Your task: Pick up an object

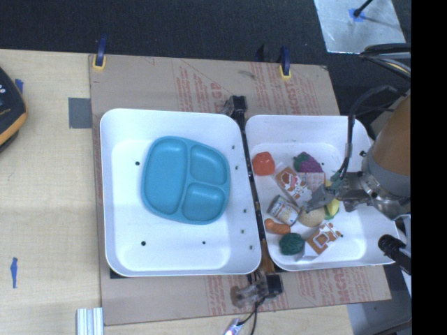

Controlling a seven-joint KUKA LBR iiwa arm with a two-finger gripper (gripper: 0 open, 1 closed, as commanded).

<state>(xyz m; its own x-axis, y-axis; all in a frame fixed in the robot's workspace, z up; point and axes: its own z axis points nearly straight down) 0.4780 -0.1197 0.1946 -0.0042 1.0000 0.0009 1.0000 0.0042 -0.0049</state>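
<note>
The right bin (349, 132) holds several small toy foods: an orange-red tomato (262, 163), purple grapes (308, 162), a printed snack packet (290, 182), a small can (282, 209), an orange carrot (277, 226), a green broccoli (292, 243), a beige potato (311, 218), a yellow piece (332, 208) and a second packet (324, 238). My gripper (325, 196) reaches in from the right and sits low in the middle of this pile. It is just above the potato and the yellow piece and partly covers them.
The left bin (119, 208) holds a blue divided plate (186, 179). Both bins rest on cardboard clamped to the wooden bench. A black and yellow device (8, 110) lies at the far left edge. The arm's body (391, 159) overhangs the right bin's right side.
</note>
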